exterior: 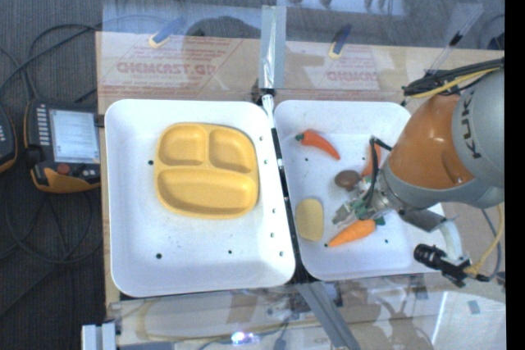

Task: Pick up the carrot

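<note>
The carrot [354, 233] lies in the right bin [385, 258] near its front, orange, with its tip pointing left and its green top up against the gripper. The gripper [362, 206] hangs just above the carrot's thick end, low over the bin floor. The arm's orange band [426, 147] and grey body cover the bin's right side and hide what lies beneath.
An orange-red pepper [320, 143] lies at the right bin's back left. A brown lump [347, 178] and a pale yellow slice [310, 219] sit left of the gripper. A yellow divided plate [207, 170] rests in the left bin [131, 250].
</note>
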Robot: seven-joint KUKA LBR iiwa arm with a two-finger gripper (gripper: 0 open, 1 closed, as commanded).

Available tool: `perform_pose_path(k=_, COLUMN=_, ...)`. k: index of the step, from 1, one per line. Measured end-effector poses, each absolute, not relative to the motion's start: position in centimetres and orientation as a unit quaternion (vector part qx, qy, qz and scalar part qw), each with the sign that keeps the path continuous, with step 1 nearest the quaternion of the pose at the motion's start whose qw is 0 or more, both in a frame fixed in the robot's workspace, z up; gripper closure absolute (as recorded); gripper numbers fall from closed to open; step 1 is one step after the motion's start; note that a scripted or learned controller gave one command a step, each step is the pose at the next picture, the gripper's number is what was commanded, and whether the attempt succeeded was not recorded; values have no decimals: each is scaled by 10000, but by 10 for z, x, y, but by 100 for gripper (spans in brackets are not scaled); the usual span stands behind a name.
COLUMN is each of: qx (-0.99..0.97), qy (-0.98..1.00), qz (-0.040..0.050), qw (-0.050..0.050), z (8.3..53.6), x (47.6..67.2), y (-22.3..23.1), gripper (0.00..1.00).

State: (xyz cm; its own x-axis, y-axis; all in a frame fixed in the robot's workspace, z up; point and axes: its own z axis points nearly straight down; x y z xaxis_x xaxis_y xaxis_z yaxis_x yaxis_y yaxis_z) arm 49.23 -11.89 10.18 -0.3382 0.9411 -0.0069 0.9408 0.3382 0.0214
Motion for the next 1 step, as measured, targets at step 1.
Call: perform_pose_path(k=1, qx=7413, qy=6711, qz=-23, qw=3, z=196, x=484, y=-146, gripper=100)
